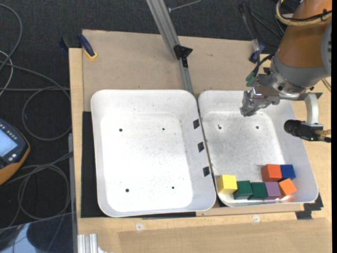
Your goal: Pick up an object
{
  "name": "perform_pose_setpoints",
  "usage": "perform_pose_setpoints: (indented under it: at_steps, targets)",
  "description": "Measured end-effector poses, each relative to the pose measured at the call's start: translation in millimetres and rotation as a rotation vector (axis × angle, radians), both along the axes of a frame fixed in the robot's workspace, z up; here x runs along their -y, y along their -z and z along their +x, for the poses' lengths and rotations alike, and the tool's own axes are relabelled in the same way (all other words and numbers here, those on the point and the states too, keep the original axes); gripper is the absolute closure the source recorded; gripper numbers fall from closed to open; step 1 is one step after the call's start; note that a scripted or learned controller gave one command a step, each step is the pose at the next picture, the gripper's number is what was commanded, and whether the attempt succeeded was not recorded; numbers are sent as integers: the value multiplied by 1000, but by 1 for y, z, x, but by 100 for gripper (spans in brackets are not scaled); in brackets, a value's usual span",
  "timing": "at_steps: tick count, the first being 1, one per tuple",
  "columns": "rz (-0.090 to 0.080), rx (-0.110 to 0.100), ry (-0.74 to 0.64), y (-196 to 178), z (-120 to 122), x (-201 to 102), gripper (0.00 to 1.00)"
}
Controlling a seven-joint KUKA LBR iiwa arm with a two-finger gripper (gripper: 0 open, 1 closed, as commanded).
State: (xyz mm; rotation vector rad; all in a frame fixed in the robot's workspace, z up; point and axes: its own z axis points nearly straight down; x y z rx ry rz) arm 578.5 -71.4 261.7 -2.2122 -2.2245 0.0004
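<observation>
Several small blocks sit bunched at the near edge of the right bin (231,141): a yellow block (227,183), two green blocks (251,189), a purple block (273,188), a red-orange block (273,171), a blue block (287,171) and an orange block (287,186). My gripper (249,108) hangs over the far part of the right bin, well away from the blocks. I see nothing between its fingers.
The left bin (142,152) lies beside the right one, with black clips along the shared edge. A slanted metal rail (168,30) crosses the bench behind the bins. Cables trail on the floor at left.
</observation>
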Motion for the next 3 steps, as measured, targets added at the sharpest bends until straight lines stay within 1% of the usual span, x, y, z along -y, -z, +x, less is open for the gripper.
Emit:
perform_pose_setpoints:
  at_steps: [1,2,3]
  targets:
    - [0,1,-1,-5,-17,-49,100]
    - [0,-1,0,2,-38,-94,100]
    - [0,0,-1,1,-47,-146,100]
